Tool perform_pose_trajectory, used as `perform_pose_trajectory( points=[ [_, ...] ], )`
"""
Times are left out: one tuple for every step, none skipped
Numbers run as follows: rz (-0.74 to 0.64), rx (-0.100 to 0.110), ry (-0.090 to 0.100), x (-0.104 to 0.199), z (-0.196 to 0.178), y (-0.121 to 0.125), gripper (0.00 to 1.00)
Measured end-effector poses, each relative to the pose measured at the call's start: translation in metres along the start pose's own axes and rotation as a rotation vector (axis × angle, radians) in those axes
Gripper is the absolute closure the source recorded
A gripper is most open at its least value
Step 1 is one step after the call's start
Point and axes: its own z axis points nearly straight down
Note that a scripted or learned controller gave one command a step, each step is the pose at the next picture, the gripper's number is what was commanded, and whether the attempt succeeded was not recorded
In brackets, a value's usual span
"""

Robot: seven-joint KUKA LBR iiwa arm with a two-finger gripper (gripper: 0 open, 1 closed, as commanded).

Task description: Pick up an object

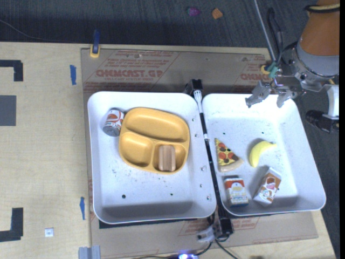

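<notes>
Two shallow white bins, left bin (102, 198) and right bin (307, 161), rest on a brown board (161, 69) printed "CHEMCAST GP", itself on a pale wooden bench (38, 155) beside dark carpet (135, 9). Gripper (268, 94) hangs at the right bin's far rim, fingers apart, nothing between them. Well left of the fingers: glossy yellow divided plate (145, 125) holding a tan block (166, 158), and a crushed can (112, 121). Nearer the camera than the fingers: smooth yellow banana (259, 151), pizza slice (226, 154), two small cartons (236, 191).
</notes>
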Motion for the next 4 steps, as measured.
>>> perform_pose_trajectory(
  points=[
    [0.002, 0.001, 0.000, -0.046, 0.135, -0.039, 0.00],
    [0.002, -0.009, -0.001, -0.009, 0.180, -0.057, 0.00],
    [0.002, -0.012, -0.001, -0.009, 0.170, -0.056, 1.00],
    [0.000, 0.001, 0.001, 0.058, 0.091, -0.129, 1.00]
  ],
)
